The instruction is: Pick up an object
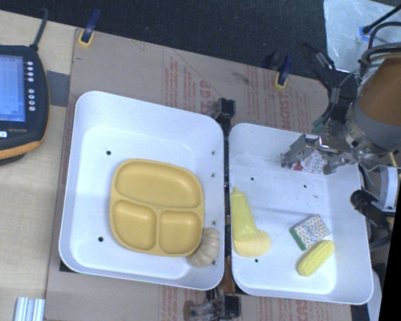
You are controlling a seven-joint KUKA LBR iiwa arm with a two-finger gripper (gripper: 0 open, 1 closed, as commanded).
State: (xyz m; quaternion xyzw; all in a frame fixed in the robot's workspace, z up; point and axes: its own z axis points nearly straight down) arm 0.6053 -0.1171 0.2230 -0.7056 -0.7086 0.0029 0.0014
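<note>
Pincer (305, 160) low at the right bin's (345, 294) far edge; can't tell its state. Toy corn cob (315, 258) lies toward five o'clock from it, well apart, long axis running one-to-seven.

Fixed overhead, angled down, taking in both white bins (84, 174) side by side; arm (388, 88) entering at 2 o'clock.

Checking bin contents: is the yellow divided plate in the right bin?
No, the yellow divided plate lies in the left bin, apart from the right bin.
</note>
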